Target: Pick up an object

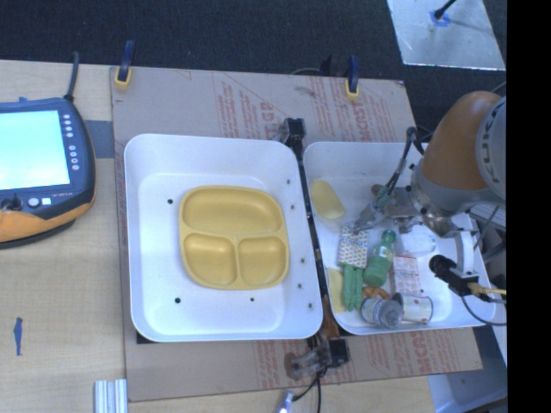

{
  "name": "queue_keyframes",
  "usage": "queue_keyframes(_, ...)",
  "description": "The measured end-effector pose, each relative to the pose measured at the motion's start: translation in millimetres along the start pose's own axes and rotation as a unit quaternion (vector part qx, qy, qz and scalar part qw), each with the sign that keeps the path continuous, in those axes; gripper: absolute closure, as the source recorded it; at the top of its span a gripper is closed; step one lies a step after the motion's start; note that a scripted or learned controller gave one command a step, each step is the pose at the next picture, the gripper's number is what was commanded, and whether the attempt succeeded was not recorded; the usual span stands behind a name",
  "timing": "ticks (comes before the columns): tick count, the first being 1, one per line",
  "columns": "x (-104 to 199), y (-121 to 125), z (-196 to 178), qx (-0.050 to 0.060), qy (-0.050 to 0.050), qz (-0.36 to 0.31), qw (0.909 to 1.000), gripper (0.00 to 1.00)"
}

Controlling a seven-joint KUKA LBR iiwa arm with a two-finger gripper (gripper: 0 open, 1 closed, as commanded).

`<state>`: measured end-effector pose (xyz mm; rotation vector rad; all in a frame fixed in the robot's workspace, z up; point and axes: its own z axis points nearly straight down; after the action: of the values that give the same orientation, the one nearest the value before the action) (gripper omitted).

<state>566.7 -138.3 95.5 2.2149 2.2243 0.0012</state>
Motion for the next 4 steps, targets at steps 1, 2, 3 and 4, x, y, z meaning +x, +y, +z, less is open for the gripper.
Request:
queue_keyframes(1, -14, 65, -8, 0.002, 0.001, 0.001, 1.0000, 0.00)
queue_keyframes(2, -40, 90, 4, 0.002, 0.001, 0.001, 1.0000, 0.00)
queue_keyframes(3, 7, 90, 4, 0.003, 0.001, 0.000, 1.0000, 0.00)
queue_keyframes(4, -10, 90, 3, 0.001, 0.001, 0.001, 1.0000, 0.00)
